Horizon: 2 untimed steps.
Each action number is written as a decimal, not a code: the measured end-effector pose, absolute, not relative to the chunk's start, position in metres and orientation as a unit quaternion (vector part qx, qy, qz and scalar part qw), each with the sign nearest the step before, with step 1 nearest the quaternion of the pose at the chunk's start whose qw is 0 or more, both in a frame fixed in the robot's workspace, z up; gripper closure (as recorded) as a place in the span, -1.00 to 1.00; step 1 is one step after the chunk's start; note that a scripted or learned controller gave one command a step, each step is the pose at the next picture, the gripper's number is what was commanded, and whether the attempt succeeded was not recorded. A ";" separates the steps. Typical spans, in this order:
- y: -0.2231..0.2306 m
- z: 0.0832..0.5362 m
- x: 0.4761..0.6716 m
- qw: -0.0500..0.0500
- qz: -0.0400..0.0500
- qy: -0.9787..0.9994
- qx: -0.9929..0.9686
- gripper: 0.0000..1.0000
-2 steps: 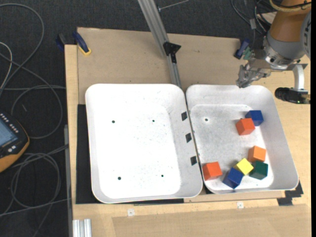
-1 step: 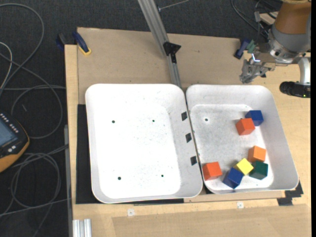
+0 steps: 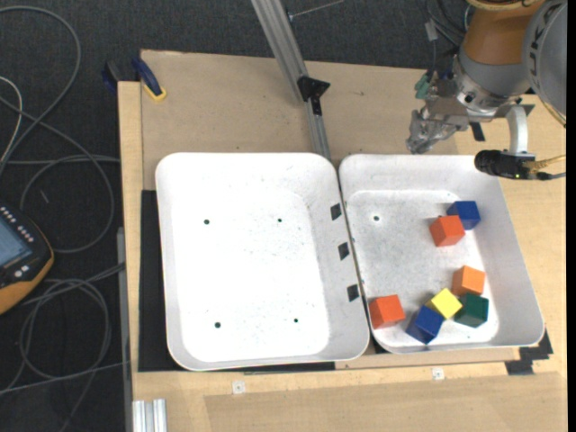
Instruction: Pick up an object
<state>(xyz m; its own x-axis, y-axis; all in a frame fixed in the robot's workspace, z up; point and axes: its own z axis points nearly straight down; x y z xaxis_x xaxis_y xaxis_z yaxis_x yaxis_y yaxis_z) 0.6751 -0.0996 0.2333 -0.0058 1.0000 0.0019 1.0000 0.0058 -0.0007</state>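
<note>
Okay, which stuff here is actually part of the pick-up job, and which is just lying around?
Part of the job:
gripper
blue cube
red cube
orange cube
yellow cube
green cube
right bin

Lying about:
left bin
metal pole
handheld controller
cables

Legible text: none found.
Blocks in right bin [image 3: 504,268]: plain coloured faces, no markings.
Left bin [image 3: 180,268]: dark dots only, no characters.
Handheld pendant [image 3: 16,255], far left: screen too small to read.
</note>
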 end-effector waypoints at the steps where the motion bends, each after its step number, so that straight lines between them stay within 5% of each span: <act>1: -0.043 0.245 0.671 0.001 -0.001 -0.710 -0.705 1.00; 2: 0.023 0.246 0.671 0.001 -0.002 -0.710 -0.704 1.00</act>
